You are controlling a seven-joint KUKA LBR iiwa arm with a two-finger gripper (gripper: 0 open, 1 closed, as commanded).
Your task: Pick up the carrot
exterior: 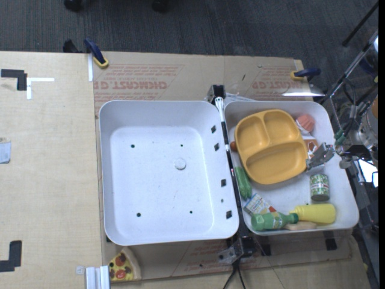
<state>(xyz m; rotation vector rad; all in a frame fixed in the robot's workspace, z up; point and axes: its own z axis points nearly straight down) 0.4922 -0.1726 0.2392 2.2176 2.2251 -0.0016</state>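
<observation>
On the far left, the tan surface (48, 179) carries a few black tape marks. Next comes the left bin (108, 161), white, with small holes in its floor. Below its near-left corner lies a toy pizza slice (123, 267).

The right bin (340, 179) sits just beside it. Along its left wall lies a long green vegetable (243, 182), with a small printed packet (257, 205) below it. A yellow divided plate (272, 146) fills the middle of the bin, tilted. A green bottle (269, 221) and a yellow bottle (315, 213) lie along the near wall.

The carrot (305, 123), as best it can be made out, is the orange piece in the bin's far-right corner, touching the plate's upper-right rim. The pincer (319, 155) hangs at the plate's right edge, nearer the camera than the carrot and slightly to its right, clearly apart from it. Whether the pincer is open or closed cannot be told, and nothing is seen in its grip. Just below it stands a small green-labelled can (320, 186).
</observation>
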